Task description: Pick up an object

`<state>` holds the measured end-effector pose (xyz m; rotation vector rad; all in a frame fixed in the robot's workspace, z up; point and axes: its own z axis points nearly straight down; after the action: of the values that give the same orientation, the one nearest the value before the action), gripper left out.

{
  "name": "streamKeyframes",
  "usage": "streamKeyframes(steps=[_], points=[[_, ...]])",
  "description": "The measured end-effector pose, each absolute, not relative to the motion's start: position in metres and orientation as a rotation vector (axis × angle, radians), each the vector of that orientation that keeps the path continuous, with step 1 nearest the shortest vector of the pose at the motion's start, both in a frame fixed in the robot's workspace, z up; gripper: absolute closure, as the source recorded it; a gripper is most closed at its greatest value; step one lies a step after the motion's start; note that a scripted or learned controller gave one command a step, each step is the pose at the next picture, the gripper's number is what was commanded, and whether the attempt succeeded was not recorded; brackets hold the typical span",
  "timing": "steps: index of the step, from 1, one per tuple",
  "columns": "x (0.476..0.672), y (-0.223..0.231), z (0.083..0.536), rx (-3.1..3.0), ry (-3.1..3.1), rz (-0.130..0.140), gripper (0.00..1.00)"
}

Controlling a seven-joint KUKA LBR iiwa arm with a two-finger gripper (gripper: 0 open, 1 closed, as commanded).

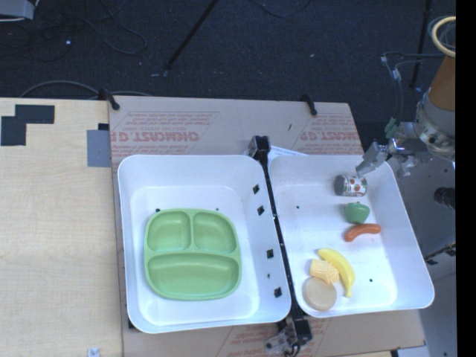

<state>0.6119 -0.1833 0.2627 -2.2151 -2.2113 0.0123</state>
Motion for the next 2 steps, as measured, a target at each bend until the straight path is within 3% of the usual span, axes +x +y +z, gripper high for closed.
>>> streamKeyframes(steps=[1, 2], points=[[0.614, -0.183, 0.270, -2.221, -2.221, 0.001, 0.00], [0.615, -0.180, 0.226, -2.216, -2.219, 0.006, 0.00]])
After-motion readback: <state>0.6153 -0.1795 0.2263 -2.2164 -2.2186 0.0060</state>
